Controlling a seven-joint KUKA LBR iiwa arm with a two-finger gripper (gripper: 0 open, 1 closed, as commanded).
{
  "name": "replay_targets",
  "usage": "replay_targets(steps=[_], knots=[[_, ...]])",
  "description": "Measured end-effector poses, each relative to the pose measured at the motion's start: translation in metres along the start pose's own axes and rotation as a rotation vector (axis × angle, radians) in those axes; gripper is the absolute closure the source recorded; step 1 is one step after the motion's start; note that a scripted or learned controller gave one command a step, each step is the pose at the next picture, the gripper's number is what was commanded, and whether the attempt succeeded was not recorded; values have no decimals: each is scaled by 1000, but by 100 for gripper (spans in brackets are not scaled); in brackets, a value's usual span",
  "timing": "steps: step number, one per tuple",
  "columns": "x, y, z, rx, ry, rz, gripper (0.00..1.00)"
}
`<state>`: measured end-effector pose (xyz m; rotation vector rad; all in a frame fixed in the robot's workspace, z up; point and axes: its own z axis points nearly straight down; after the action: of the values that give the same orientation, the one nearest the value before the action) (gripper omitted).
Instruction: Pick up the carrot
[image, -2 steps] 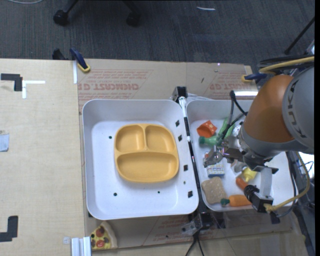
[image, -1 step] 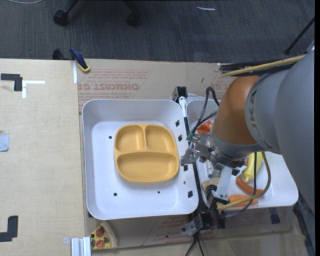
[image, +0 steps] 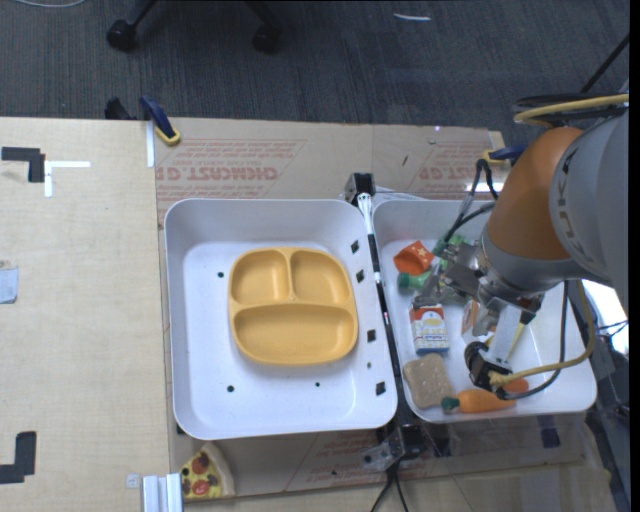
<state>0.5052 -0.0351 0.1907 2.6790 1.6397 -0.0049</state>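
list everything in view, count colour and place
bins: 2, white, side by side
divided plate: 1, yellow, left bin
carrot: 1, orange, green tip, right bin near edge
carton: 1, white, red and blue, right bin middle
flat slab: 1, tan, beside carrot's tip
toy food: 1, orange-red and green, right bin far end
pizza slice: 1, yellow-red, bench before left bin
clamp: 1, blue-yellow, cardboard's far edge
arm: 1, grey, orange band, over right bin
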Motion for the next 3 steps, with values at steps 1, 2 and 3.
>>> replay_targets(steps=[1, 2, 3], knots=[[-46, 67, 34, 2, -1, 184, 0], [34, 85, 0, 2, -2, 471, 0], [76, 23, 0, 4, -1, 404, 0]])
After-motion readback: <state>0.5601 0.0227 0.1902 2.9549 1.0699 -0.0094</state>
